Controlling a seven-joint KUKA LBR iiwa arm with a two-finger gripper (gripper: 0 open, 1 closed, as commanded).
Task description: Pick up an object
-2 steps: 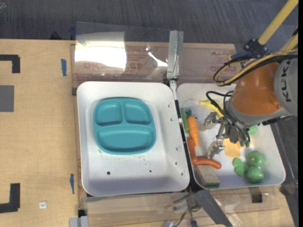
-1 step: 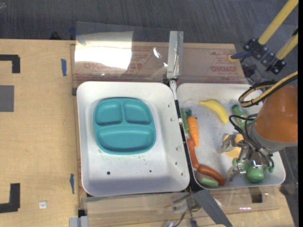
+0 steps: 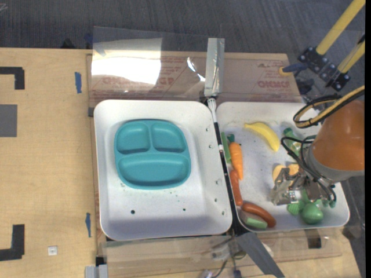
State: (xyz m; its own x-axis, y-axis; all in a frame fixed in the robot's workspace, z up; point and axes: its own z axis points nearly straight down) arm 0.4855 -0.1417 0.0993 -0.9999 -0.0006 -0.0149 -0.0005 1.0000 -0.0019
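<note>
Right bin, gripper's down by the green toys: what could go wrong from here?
1. The gripper sits low among crowded toys: a green piece and an orange one lie right beside it, so it may nudge them or grab two.
2. The near wall of the right bin is close, so the green piece could get pinned there.

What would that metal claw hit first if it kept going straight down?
Probably the floor of the right white bin, just left of the green pear-shaped toy. The end effector points down there, though depth is hard to judge.
</note>
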